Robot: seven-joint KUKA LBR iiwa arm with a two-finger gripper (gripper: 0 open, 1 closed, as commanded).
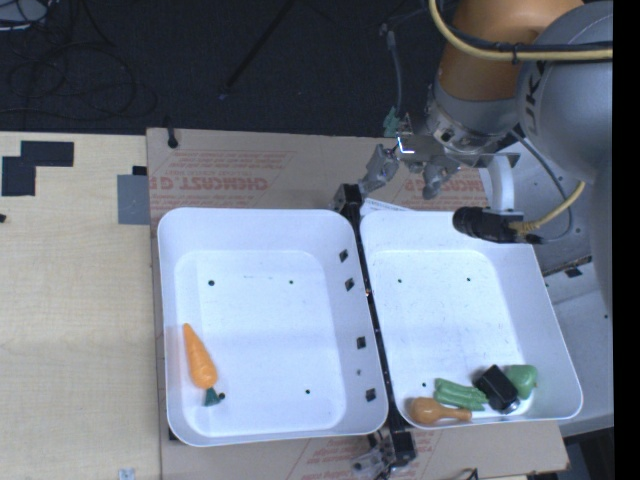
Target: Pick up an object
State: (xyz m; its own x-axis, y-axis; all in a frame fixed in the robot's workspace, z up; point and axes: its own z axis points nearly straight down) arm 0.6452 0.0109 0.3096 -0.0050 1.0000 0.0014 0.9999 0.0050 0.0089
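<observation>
An orange carrot (199, 358) with a dark green stub lies in the left bin (250, 230) near its front left corner. In the front right corner of the right bin (450, 238) sit a green pod (460, 394), a black block (497, 387), a light green piece (521, 376) and a tan gourd-shaped piece (437, 411), bunched together. My gripper (408, 176) hangs above the bench just behind the bins' shared back corner, open, with nothing between its fingers (379, 174). It is far from every object.
A black divider strip (362, 308) runs between the two bins. Brown cardboard (260, 173) lies under them, on a pale wooden bench (70, 318). A black cable end (488, 224) juts over the right bin's back rim.
</observation>
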